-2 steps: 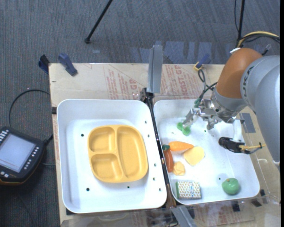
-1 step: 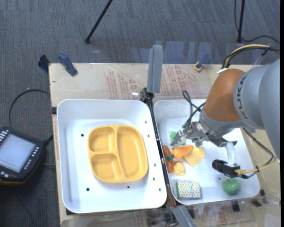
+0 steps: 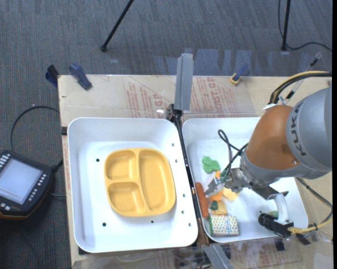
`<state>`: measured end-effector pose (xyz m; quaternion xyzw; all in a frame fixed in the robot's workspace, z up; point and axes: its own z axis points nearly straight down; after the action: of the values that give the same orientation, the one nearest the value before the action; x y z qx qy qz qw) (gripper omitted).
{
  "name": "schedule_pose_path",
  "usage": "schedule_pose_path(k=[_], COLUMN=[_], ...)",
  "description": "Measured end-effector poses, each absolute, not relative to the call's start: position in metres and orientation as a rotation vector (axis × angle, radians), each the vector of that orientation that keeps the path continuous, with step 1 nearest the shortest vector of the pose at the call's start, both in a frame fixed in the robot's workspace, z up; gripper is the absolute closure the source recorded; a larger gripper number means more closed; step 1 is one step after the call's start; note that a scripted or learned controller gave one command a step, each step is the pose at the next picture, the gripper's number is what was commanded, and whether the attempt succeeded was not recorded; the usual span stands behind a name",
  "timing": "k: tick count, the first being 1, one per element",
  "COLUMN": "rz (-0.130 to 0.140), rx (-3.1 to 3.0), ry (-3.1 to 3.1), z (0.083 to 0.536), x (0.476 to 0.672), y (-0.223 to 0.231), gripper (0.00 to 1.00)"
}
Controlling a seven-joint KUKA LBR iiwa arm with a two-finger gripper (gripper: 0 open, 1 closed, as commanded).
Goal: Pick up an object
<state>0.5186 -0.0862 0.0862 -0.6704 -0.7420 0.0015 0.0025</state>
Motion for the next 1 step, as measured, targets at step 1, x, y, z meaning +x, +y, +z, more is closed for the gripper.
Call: schedule_pose_path(k=[1], rz=[0.005], rx=[-2.108], ry=[-2.321], z=[0.0954], x=[0.5188], y=[-0.0867], gripper=[1.0])
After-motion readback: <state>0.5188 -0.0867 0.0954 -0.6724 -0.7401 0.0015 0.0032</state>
